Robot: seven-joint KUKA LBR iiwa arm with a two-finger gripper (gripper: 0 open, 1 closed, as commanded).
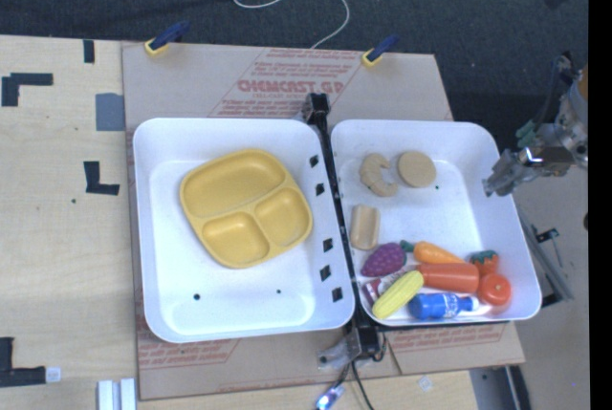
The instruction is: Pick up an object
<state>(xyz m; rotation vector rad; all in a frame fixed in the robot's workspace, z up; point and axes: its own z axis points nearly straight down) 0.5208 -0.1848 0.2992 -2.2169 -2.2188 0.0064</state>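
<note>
I see the gripper at the right bin edge, over the rim; can't tell its state. Toy food sits in that bin's near half: yellow corn, purple grapes, orange carrot, tomato, blue-white bottle, label unreadable. Cardboard reads "CHEMCAST GP".

Wooden bench — cardboard sheet under two white bins.
</note>
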